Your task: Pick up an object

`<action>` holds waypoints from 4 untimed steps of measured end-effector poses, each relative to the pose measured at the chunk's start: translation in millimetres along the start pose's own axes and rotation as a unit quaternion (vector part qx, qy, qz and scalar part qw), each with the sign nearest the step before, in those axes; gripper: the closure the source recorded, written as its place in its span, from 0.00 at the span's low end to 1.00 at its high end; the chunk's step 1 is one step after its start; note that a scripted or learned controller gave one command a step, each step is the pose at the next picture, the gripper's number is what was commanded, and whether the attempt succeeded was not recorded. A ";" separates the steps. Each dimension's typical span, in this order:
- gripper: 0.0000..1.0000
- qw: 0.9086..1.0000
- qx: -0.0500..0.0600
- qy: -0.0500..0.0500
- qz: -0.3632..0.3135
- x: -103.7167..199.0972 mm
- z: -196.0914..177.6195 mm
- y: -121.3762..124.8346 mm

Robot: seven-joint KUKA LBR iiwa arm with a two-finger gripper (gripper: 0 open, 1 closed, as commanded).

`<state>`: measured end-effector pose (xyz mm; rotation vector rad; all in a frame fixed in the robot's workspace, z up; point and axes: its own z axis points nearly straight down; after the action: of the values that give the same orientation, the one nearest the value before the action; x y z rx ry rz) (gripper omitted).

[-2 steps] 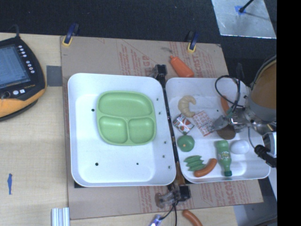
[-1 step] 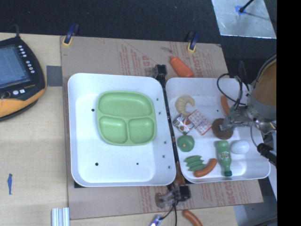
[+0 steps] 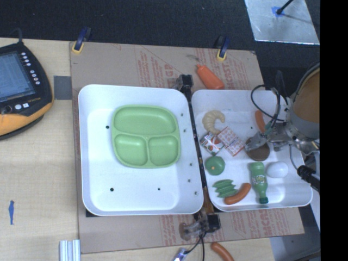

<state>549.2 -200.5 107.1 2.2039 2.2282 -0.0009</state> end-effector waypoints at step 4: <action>1.00 1.000 0.005 0.002 -0.001 78.2 5.0 -66.6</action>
<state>481.7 -123.1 101.4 2.2091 2.2374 -0.0070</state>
